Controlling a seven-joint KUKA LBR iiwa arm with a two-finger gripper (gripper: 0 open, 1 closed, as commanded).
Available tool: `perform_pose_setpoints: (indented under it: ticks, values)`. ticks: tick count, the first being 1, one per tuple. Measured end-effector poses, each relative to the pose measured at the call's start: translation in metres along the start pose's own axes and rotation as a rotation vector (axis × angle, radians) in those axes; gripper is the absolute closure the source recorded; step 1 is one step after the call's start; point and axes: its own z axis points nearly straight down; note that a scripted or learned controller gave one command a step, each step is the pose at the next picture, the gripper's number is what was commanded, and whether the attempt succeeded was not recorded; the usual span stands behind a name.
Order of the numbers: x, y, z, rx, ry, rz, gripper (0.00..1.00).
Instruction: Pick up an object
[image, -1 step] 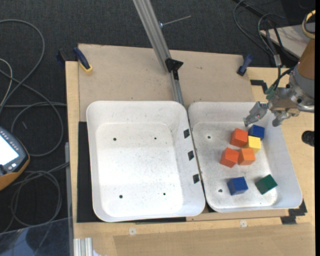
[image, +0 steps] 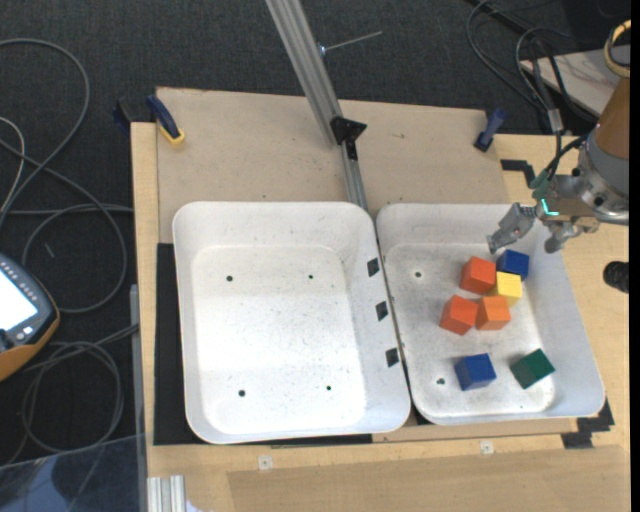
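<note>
blocks in right bin, beside left bin

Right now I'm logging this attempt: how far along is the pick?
Done: the end effector is open above the right bin's far side, with nothing between its fingers. In hand: approaching the blue block and orange block. Left: descend, close, lift.

No legible text, label, brand, number or sign appears on any surface. The lit screen of the handheld pendant at the left edge (partly cut off by the frame) shows only a pale glow; its contents are too blurred to read.
</note>
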Motion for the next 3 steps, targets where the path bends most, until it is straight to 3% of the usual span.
perform_pose_setpoints:
  ticks: [2,3]
  values:
    - [-0.001,0.002,0.122,0.007,0.001,0.001,0.00]
    - [-0.001,0.004,0.159,-0.004,-0.001,0.000,0.00]
